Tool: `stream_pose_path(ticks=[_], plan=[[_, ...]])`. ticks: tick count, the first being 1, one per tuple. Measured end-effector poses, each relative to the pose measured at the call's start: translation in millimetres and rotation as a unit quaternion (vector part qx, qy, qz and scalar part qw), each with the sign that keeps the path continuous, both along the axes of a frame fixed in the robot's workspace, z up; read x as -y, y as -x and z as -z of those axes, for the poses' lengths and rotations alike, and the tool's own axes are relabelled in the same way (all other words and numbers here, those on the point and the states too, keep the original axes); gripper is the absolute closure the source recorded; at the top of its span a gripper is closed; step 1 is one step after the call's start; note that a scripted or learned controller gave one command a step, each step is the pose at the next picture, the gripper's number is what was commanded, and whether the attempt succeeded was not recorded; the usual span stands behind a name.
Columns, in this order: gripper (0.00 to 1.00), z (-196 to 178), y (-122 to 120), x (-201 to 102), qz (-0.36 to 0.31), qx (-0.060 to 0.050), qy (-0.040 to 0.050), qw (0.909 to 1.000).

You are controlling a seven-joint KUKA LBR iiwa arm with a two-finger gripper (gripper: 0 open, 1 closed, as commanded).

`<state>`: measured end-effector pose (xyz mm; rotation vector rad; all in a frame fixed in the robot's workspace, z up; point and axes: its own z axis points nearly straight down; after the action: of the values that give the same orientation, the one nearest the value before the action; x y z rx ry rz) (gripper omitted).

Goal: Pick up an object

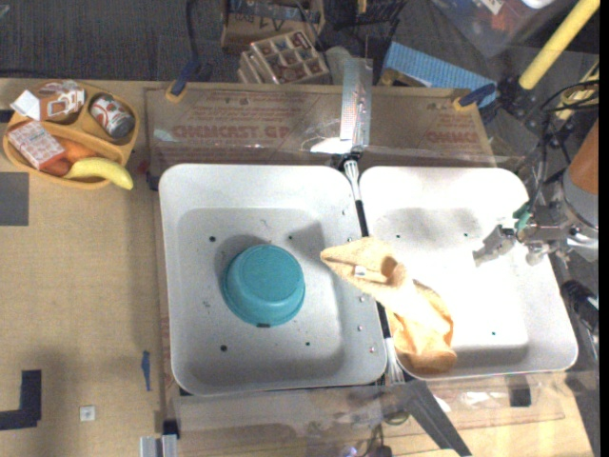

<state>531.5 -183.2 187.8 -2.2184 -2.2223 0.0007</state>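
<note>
Reaching in from the right edge of the bench, the gripper (495, 244) hangs over the right bin (542, 336), near that bin's right wall and about midway along it. Its fingers (487, 248) point toward the bin's middle and look slightly parted, with nothing between them; the white floor shows just beside their tips, and they touch no object. The grey wrist behind it carries some teal and dark fittings (the detail there is too small to read clearly).

A yellow-orange cloth (400, 303) drapes across the divider between the two bins. Its upper-left end lies in the left bin (186, 350) near that bin's right wall, and its bunched lower end rests in the right bin's front-left corner. It is well apart from the gripper.

A teal bowl (265, 284) sits upside down in the left bin, near the centre and slightly toward the front, close to the cloth's left tip but not clearly touching it.

On the bench's far-left corner stands an orange tray (19, 144) with a banana (100, 170) at its front rim and a few packets and a tin inside. A flattened cardboard sheet (238, 122) lies along the far edge behind both bins.
</note>
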Motion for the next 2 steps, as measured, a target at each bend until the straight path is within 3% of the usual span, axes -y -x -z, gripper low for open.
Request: stream_pose_path(ticks=[1,2], plan=[[0.00,63.9,9.5,-63.3,0.092,-0.001,-0.0002,0.9957],[0.00,98.9,3.5,-79.5,0.005,0.003,0.0002,1.0000]])
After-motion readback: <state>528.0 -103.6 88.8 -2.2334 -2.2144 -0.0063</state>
